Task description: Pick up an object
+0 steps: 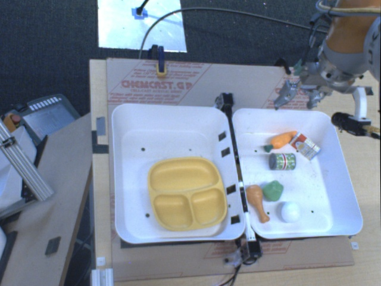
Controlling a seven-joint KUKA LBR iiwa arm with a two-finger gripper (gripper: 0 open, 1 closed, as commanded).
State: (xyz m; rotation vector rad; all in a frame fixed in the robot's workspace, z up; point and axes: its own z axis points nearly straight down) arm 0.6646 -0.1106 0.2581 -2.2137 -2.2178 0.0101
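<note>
White bins (172,115), two; yellow tray (186,192), one.

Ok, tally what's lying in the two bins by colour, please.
Yellow: 1, tray
Orange: 2, carrot, drumstick
Green: 2, can, green lump
White: 1, ball
Red and white: 1, carton
Total: 7

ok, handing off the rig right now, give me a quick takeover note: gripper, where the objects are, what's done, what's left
Gripper: open, holding nothing, hovering above the far edge of the right bin.
Right bin: carrot, small carton, can on its side, green piece, drumstick, white ball.
Left bin: yellow divided tray.
Done: nothing picked yet.
Left: descend, close on one object, lift.
</note>
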